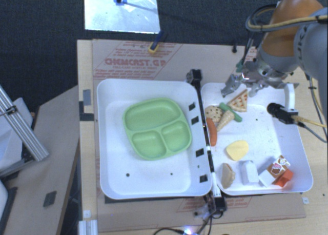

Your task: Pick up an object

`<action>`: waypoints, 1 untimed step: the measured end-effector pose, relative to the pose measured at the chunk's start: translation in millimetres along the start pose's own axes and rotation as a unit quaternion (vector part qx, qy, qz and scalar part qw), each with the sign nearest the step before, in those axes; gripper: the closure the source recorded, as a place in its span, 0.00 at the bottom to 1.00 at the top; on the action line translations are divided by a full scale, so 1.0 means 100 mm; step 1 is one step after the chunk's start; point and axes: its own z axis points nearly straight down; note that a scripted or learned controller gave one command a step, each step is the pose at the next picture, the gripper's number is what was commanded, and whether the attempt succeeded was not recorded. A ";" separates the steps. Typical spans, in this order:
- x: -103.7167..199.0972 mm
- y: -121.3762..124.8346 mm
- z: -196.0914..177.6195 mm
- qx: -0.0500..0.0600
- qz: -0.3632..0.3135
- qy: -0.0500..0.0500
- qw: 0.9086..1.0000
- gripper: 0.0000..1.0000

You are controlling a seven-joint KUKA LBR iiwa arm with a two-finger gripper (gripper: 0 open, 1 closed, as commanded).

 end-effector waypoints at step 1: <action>0.01 -0.06 0.44 0.000 0.002 0.000 1.000 0.00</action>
